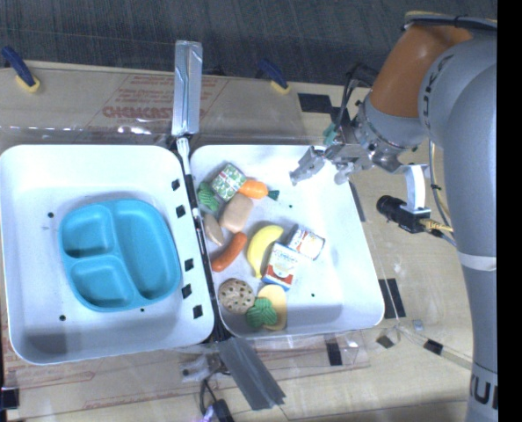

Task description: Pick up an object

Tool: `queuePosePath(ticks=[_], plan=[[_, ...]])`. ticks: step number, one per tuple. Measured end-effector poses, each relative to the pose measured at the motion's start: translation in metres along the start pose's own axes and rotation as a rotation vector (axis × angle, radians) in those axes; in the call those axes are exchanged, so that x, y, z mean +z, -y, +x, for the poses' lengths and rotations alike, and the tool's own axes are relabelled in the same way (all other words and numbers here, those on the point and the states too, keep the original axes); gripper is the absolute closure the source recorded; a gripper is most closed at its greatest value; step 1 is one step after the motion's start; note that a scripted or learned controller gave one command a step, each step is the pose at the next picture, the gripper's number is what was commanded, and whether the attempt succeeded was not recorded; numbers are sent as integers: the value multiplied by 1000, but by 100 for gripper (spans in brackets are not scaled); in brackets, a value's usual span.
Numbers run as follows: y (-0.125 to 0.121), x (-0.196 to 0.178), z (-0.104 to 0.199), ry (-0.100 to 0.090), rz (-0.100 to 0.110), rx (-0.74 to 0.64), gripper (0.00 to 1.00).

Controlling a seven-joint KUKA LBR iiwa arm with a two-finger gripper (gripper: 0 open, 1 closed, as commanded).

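Two white bins were set side by side on the counter (419, 262). A blue tray (120, 253) lay in the left bin (24, 183). Toy foods, among them a banana (261, 244) and a carrot (254, 189), were heaped in the right bin (349, 271). The tool (321, 167) was held spread, pinching nothing, over that bin's far right corner.

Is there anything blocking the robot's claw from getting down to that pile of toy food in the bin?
Nothing visible does. The gripper hangs over the upper right part of the right bin, above bare white floor. The toy food, such as the banana and carrot, lies uncovered to its lower left.
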State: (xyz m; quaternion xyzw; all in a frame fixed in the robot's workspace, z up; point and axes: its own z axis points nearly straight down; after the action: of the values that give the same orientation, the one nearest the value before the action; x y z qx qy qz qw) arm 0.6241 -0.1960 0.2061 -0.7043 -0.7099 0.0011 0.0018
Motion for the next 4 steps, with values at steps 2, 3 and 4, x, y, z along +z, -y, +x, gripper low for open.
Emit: queuePosePath(ticks=[2,3,4], plan=[[56,104,78,4,-27,14,0],[87,104,79,4,-30,25,0],[116,81,71,1,-3,168,0]])
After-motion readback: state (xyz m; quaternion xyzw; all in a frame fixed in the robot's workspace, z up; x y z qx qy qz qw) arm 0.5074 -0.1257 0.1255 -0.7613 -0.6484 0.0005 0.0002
